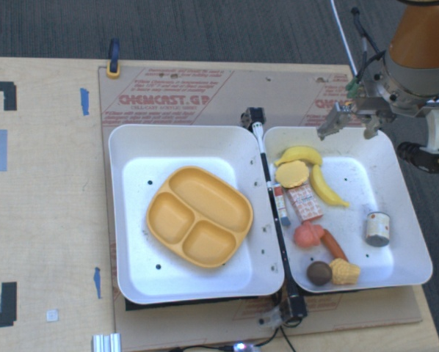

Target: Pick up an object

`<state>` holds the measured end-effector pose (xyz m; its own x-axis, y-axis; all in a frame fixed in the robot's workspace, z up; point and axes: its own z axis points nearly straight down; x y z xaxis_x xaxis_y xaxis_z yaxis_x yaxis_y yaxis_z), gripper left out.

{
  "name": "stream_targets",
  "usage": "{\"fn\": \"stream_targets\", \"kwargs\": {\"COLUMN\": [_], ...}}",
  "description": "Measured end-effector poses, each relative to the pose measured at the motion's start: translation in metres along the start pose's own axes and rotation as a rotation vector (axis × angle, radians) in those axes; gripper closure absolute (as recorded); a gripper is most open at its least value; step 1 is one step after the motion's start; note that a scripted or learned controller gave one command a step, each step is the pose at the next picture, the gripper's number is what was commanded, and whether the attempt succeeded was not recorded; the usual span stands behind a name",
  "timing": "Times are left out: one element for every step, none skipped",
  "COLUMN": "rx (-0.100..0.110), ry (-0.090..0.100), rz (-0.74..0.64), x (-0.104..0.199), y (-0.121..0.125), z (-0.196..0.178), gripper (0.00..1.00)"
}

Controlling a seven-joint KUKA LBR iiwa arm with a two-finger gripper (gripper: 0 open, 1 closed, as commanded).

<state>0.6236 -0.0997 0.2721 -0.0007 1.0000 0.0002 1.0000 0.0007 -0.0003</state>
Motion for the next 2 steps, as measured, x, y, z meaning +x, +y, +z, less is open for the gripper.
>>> {"fn": "stream_targets", "kwargs": {"rx": [-0.004,-0.008], "ry": [-0.001,-0.003], "rz": [0.001,0.002], "x": [-0.030,-0.031], "y": [0.012,0.013], "z": [0.186,0.175], "gripper": [0.00,1.00]}}
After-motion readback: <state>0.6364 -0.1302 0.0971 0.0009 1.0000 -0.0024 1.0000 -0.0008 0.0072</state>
